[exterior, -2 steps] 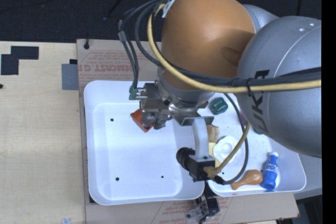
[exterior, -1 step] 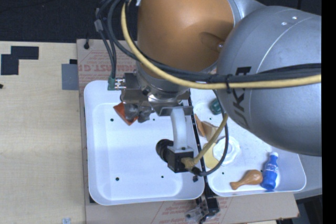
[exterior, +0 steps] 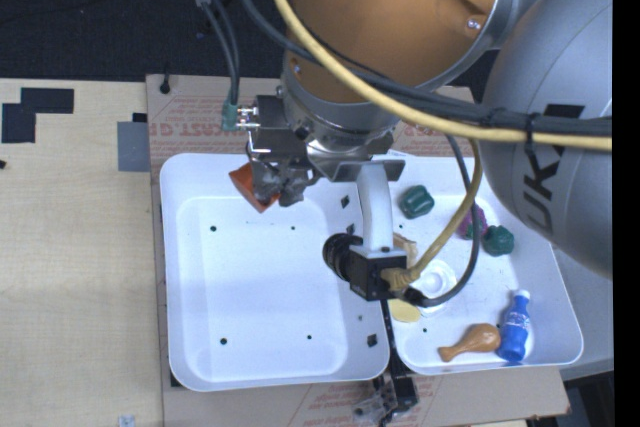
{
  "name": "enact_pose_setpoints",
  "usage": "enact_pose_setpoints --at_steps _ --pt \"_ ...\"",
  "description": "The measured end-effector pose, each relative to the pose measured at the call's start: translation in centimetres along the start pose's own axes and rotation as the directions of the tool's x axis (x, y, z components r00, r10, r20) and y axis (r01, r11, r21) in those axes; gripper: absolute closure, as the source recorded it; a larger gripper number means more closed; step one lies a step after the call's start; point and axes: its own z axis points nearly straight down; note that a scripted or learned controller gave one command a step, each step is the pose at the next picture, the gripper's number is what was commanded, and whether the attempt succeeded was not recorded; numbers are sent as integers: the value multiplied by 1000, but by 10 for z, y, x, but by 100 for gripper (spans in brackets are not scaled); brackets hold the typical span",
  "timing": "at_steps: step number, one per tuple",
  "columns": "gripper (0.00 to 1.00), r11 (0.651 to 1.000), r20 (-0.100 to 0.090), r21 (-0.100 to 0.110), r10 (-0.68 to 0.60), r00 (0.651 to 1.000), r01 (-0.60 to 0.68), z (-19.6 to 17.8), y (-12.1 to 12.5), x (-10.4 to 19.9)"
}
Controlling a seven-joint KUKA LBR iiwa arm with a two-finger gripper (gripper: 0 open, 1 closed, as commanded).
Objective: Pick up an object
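The orange object (exterior: pixel 247 185) sits at the far edge of the left bin (exterior: pixel 200 335), against its back wall, and we note it directly beside the end effector (exterior: pixel 283 183). The dark fingers reach down to the object's right side and appear to touch it; we cannot tell whether they are released or clenched, nor whether the object lies between them. We judge the arm (exterior: pixel 400 5) is posed low over the bin wall to attempt a grasp here.

Outward, a black fitting with a white stem (exterior: pixel 372 245) stands over the divider between the bins. The right bin (exterior: pixel 560 340) carries the remaining stock, loosely scattered: a green block (exterior: pixel 416 202), a dark green piece (exterior: pixel 497 239), a blue bottle-shaped toy (exterior: pixel 514 325) and a tan drumstick-shaped toy (exterior: pixel 470 343), lying just beside each other. Both bins rest on the surface (exterior: pixel 70 245).
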Motion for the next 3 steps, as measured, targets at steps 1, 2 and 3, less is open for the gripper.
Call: enact_pose_setpoints --at_steps 1,2,3 --pt "100 1000 0 -1 -1 1000 1 -73 0 0" --pt "100 1000 4 6 2 1000 -2 -75 0 -5" --pt "100 1000 5 8 3 1000 -3 -74 0 -10"
